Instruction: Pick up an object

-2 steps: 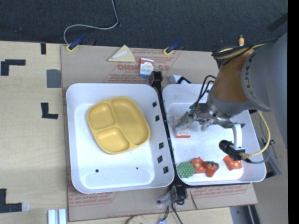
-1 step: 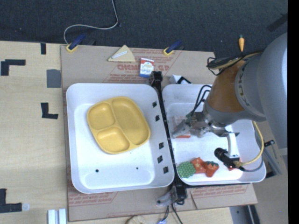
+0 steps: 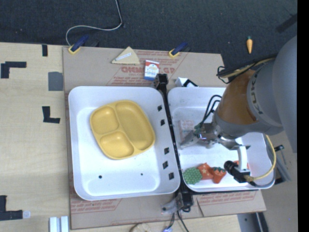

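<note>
My gripper (image 3: 197, 135) hangs low over the middle of the right bin (image 3: 193, 98), below the grey arm and its orange band (image 3: 235, 104). Just left of the gripper tip lies a pale, translucent packet (image 3: 186, 125) on the bin floor; whether the gripper touches it cannot be made out. Near the bin's front wall sit a green knobbly object (image 3: 193, 175) and a red-orange toy (image 3: 211, 172), side by side and apart from the gripper.
The left bin (image 3: 79, 144) bears a yellow three-part plate (image 3: 121, 128). A black divider (image 3: 166, 129) separates the bins. Behind them on the cardboard lie a small red-white box (image 3: 151, 70) and a tan wedge (image 3: 127, 56).
</note>
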Robot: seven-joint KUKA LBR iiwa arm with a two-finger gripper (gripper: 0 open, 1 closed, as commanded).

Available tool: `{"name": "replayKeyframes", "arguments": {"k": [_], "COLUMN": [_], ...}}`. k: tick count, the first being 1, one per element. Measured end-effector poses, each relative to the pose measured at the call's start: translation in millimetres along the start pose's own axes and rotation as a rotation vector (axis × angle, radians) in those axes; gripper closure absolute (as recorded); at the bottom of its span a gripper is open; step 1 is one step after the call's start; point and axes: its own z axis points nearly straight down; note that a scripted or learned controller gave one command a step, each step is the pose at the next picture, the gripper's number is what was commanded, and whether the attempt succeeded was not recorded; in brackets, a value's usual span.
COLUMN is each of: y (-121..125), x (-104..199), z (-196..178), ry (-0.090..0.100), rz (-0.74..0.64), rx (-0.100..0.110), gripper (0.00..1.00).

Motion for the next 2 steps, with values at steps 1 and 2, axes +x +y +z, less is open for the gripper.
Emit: {"name": "replayKeyframes", "arguments": {"k": [1,2], "y": [70.5,107.0], "x": [-73.8,-3.4], "z": [-26.4,-3.9], "ry": [0.0,0.0], "rz": [0.001,0.0], "rx": [0.006,-0.004], "gripper": [0.0,0.0]}}
